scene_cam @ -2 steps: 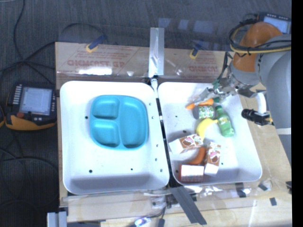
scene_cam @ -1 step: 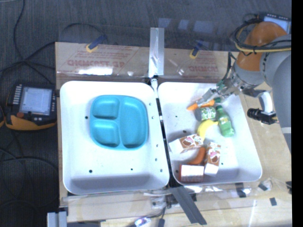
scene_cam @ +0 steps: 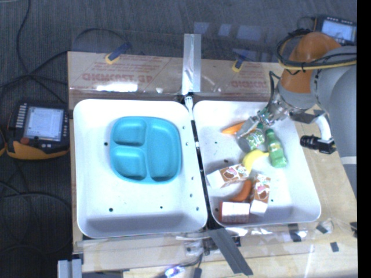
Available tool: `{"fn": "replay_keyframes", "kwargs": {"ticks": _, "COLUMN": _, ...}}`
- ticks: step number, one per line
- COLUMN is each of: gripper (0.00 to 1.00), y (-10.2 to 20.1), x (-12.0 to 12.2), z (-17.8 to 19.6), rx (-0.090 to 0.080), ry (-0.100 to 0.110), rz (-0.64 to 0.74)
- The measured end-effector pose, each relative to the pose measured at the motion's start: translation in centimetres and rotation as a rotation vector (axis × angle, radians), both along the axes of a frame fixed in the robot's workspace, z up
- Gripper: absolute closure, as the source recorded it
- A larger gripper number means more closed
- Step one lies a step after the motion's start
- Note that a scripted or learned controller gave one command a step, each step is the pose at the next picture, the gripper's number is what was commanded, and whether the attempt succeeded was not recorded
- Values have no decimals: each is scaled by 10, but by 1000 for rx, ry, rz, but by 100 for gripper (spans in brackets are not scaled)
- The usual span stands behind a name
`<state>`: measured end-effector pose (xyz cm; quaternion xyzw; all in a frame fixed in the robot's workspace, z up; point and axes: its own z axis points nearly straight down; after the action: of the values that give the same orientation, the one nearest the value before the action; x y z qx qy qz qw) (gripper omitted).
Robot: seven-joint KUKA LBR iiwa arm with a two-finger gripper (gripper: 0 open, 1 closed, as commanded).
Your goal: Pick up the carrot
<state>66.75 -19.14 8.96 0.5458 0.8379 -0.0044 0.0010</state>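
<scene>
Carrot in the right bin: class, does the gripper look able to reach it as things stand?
Probably yes. The carrot lies at the heap's upper left edge, its top bare, and the gripper hangs just right of it; the green bottle sits clear.

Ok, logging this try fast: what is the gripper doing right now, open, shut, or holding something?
Gripper: down in the right bin, right beside the carrot; open or shut cannot be told.
</scene>
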Motion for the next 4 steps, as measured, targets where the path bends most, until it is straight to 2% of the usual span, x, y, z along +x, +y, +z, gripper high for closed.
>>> {"fn": "replay_keyframes", "kwargs": {"ticks": 1, "gripper": 0, "y": 57, "x": 2, "z": -1, "rx": 4, "ry": -7, "rz": -96}}
{"fn": "replay_keyframes", "kwargs": {"ticks": 2, "gripper": 100, "y": 54, "x": -1, "z": 7, "rx": 2, "ry": 5, "rz": -96}}
{"fn": "replay_keyframes", "kwargs": {"ticks": 3, "gripper": 100, "y": 85, "x": -1, "z": 41, "rx": 2, "ry": 3, "rz": -472}}
{"fn": "replay_keyframes", "kwargs": {"ticks": 4, "gripper": 0, "y": 85, "x": 0, "z": 42, "rx": 2, "ry": -1, "rz": -472}}
